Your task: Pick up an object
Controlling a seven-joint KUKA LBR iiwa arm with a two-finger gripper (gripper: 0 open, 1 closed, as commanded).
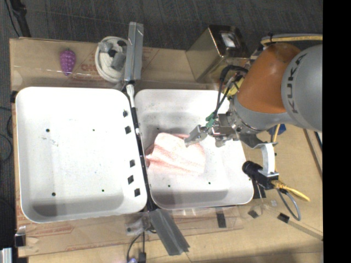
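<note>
A pink and white folded cloth [176, 154] lies in the right bin [164, 100], near its left wall. My gripper [193, 136] hangs over the cloth's upper right edge, reaching in from the right under the orange-banded wrist. Its grey fingers point left and down toward the cloth; nothing shows between them, and the slant of the view hides how far apart they stand.
The left bin [71, 152] stands beside the right one, with a grey divider rail [134, 136] between them. Behind the bins lie a purple grape-like object [67, 61], a white roll [111, 58] and a tan box [216, 49].
</note>
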